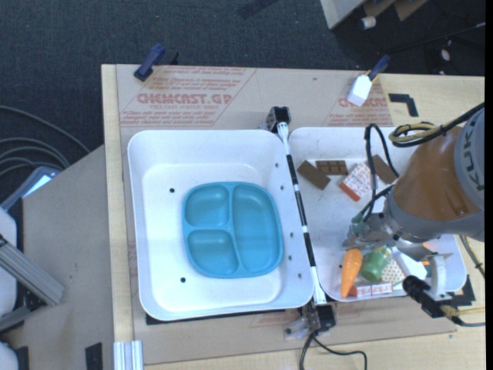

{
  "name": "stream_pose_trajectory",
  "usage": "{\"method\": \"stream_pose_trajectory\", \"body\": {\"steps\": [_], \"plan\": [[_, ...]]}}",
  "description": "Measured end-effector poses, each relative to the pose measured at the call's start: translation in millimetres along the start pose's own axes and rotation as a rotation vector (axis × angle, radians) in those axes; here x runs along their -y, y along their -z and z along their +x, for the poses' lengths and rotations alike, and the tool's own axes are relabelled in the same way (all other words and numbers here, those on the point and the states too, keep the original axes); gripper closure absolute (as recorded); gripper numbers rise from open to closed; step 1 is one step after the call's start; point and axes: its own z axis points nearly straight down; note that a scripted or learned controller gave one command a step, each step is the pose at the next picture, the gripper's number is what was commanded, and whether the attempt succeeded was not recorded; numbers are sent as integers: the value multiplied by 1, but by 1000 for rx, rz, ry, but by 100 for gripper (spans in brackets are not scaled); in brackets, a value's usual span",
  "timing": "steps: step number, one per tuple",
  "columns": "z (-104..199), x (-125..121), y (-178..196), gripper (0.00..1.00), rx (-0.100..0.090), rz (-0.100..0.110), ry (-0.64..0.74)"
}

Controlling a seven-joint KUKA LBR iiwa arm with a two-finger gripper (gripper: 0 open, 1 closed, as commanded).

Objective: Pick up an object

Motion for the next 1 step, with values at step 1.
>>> {"method": "stream_pose_trajectory", "body": {"steps": [1], "plan": [[55, -9, 90, 100, -1, 5, 4]]}}
